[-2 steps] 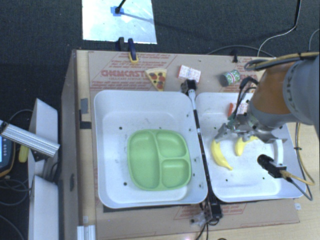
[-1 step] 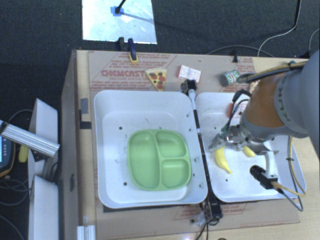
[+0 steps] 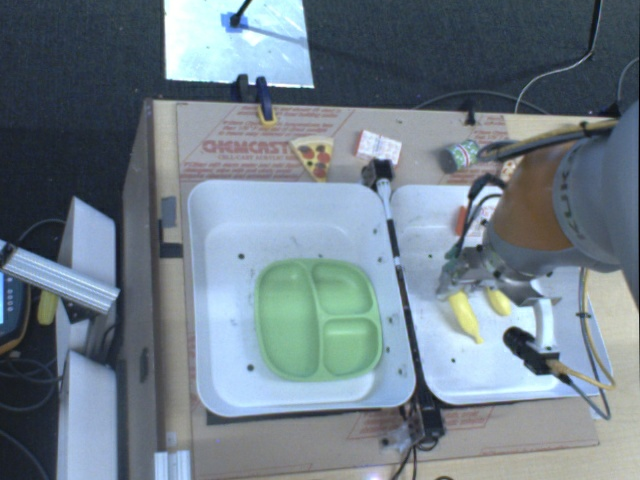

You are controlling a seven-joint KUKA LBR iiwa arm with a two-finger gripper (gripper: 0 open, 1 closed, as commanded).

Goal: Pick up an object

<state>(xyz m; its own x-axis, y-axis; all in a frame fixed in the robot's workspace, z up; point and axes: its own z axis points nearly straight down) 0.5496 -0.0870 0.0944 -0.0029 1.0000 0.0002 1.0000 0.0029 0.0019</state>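
Reaching in from the right edge of the frame, the grey arm [image 3: 585,203] with its orange band bends down over the right bin [image 3: 425,223], and the gripper [image 3: 452,276] sits low in the middle of that bin, near its left wall. Whether the gripper is spread or pressed together cannot be told from this slant, and nothing can be seen pinched in it. Just below the gripper, toward the lower right, a long yellow object [image 3: 465,315] lies on the bin floor, its upper end touching or almost touching the tool. A shorter yellow piece [image 3: 497,301] lies just to its right, partly under the wrist. Higher in the same bin, a thin orange-red thing [image 3: 461,218] stands against the arm's edge, too small to identify. Across the dark divider in the middle of the frame, the left bin [image 3: 220,228] holds a pale green divided plate [image 3: 318,318] lying flat, lower right of that bin's centre. Beyond the bins, along the upper strip of the cardboard-covered bench [image 3: 240,138], sit a toy pizza slice [image 3: 313,156], a white printed card [image 3: 379,146] to its right, and a small can [image 3: 461,154] on its side near the arm. A blue and yellow clamp [image 3: 263,103] grips the bench's upper edge, and a shiny sheet [image 3: 235,28] lies on the dark floor at the upper left.
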